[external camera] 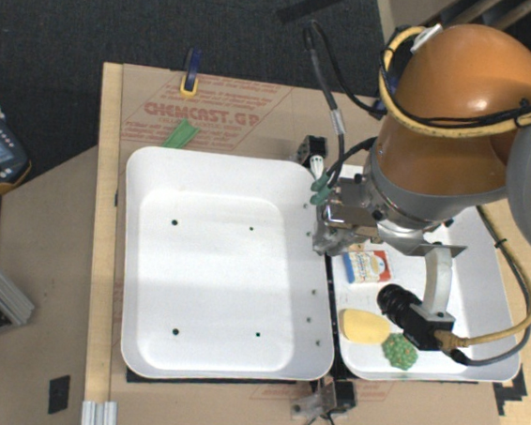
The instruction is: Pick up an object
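Note:
The right bin [486, 268] holds a small white packet with red and blue print [366, 266], a pale yellow rounded piece [364, 326] and a bumpy green object [400, 352] near its front edge. My gripper [330, 234] hangs under the big orange wrist, low over the right bin's left wall, just left of the packet. Nothing can be made out held in it. The arm hides much of the right bin's back half.
The left bin [140, 241] lies beside the right one, their walls meeting under the gripper. Both rest on a cardboard sheet [125, 117] that carries a green strip [180, 134] and a blue clip [192, 72] at the back. Cables run behind the bins.

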Available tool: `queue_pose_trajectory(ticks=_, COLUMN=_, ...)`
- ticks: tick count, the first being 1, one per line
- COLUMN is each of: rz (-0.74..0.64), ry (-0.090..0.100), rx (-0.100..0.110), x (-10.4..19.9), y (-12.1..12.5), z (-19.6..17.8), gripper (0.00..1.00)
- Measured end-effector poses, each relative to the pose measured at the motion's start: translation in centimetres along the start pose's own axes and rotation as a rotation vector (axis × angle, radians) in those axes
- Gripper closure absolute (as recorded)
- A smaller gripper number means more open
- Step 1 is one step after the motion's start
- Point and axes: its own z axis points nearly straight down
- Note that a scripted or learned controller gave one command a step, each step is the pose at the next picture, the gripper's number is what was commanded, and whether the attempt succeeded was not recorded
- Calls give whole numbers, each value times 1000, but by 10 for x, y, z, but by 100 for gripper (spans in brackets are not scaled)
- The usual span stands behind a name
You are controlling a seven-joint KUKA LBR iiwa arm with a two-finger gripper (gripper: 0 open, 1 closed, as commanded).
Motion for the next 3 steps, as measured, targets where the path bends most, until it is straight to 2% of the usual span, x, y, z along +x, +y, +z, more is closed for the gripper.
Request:
queue_pose_trajectory(ticks=1, rz=-1, ry=1, rx=-2, x=6, y=0, z=10, gripper=100)
queue_pose_trajectory(ticks=2, rz=-6, ry=2, rx=-7, x=39, y=0, z=1, gripper=100)
queue_pose_trajectory(ticks=3, rz=-5, ry=8, rx=-27, x=66, y=38, z=-172, gripper=100)
